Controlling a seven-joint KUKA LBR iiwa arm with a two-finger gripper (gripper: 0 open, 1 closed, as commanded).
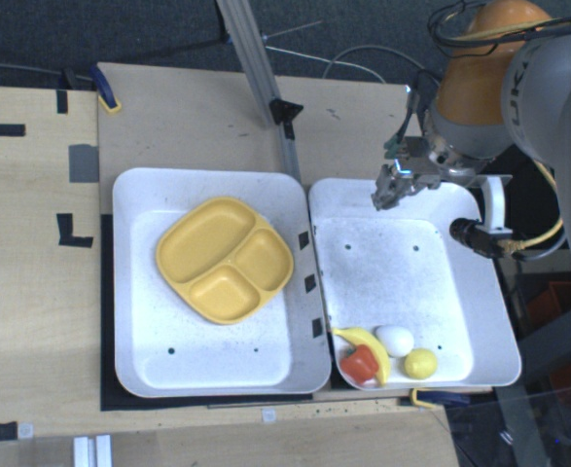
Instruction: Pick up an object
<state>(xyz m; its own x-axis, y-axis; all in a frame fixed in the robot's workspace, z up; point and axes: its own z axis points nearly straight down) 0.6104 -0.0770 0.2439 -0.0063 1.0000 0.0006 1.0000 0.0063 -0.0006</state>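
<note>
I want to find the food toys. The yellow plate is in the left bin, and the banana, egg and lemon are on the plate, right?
Not quite. The yellow plate is in the left bin, but the banana, egg and lemon lie in the right bin, at its near edge, as the camera view shows.

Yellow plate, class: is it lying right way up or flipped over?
Right way up: the yellow plate shows its three hollow sections facing upward in the left bin.

My pale wooden bench carries black tape marks; beyond its far edge lies dark blue-grey carpeted floor, crossed by a slanting grey metal pole.
</note>
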